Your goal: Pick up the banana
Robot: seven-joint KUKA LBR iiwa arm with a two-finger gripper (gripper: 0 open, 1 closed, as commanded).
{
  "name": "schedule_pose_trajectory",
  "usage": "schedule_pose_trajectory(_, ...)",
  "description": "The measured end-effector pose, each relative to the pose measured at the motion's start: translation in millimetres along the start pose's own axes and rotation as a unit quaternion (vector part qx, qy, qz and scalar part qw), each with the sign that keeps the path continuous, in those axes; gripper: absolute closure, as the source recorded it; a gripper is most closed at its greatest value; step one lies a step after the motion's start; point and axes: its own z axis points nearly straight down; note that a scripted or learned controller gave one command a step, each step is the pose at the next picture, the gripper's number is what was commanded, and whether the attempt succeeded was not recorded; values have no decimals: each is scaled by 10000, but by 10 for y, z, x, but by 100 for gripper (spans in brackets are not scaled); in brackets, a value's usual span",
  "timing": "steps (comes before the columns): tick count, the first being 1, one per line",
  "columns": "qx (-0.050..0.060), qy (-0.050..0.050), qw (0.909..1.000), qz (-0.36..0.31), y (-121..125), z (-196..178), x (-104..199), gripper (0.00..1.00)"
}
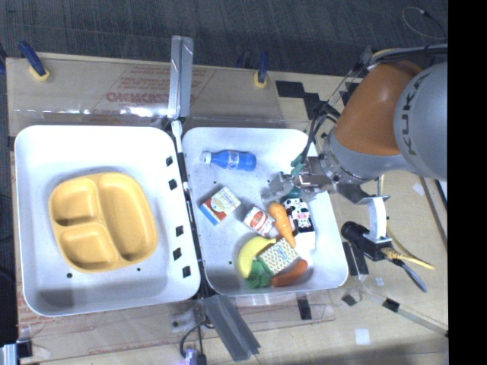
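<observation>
Camera view, looking down: the banana (251, 255) lies at the near end of the right bin (228, 139), partly under a green-patterned packet (278, 257), with a carrot (281, 220) just beyond. The pincer (293, 179) hovers over the bin's right side, well above the banana; how far open it is cannot be told. In the left bin (30, 204) sits a yellow divided tray (103, 220). A blue bottle (230, 160) lies at the right bin's far end.
</observation>
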Motion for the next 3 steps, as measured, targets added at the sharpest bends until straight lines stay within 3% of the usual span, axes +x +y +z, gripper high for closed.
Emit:
schedule_pose_trajectory(1,-52,6,9870,1607,-413,1300,78,0)
schedule_pose_trajectory(2,-64,-11,9873,1586,-402,1196,62,100)
schedule_pose_trajectory(3,-3,4,9536,3012,-39,36,686,100)
